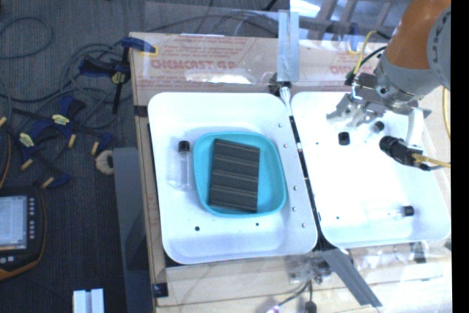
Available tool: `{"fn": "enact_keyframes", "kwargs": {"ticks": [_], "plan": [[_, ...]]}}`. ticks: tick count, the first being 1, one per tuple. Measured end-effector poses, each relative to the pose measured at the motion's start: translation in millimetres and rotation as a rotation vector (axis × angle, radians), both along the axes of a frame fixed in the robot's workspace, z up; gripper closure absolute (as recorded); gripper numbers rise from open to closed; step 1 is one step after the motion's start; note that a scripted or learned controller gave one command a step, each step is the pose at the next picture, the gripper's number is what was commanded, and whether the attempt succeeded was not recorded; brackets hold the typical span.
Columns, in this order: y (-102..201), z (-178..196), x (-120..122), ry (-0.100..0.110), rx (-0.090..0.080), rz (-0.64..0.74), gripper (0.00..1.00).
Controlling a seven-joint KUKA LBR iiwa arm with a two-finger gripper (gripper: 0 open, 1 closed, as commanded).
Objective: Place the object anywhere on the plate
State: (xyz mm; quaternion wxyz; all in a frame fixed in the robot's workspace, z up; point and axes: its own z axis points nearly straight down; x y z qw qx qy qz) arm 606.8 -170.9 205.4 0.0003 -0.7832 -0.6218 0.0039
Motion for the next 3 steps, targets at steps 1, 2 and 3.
{"fn": "enact_keyframes", "kwargs": {"ticks": [1,2,3], "plan": [[0,0,0,0.000,0.000,0.000,0.00],[3,-15,-47,0.001,0.003,-0.015,0.00],[-27,59,-105,-0.002,0.002,-0.047,0.00]]}}
